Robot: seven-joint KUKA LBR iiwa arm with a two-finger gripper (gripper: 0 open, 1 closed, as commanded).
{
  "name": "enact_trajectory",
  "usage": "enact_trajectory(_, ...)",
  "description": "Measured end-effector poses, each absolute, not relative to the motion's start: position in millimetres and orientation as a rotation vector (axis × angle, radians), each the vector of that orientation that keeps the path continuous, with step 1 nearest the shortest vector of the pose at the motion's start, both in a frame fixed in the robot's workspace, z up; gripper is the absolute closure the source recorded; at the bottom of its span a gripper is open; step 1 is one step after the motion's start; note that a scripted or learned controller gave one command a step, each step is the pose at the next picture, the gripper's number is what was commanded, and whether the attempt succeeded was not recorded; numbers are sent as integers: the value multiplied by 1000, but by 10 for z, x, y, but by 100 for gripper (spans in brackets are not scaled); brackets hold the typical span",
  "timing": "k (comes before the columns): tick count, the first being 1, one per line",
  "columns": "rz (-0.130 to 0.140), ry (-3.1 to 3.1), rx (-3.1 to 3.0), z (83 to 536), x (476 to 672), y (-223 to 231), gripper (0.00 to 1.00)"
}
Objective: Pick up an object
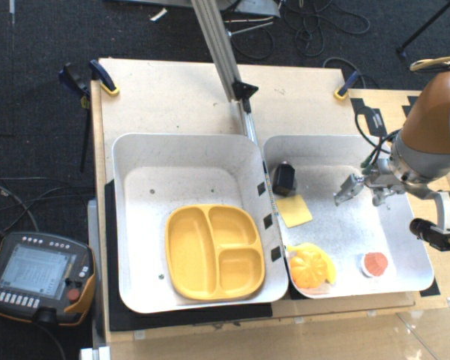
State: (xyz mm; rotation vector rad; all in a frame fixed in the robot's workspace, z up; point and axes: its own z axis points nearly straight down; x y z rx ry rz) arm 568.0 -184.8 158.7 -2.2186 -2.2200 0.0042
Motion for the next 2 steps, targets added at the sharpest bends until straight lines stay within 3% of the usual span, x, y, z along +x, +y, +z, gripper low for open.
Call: enact_trajectory(2,2,-2222,-2221,945,5618,-1852,0)
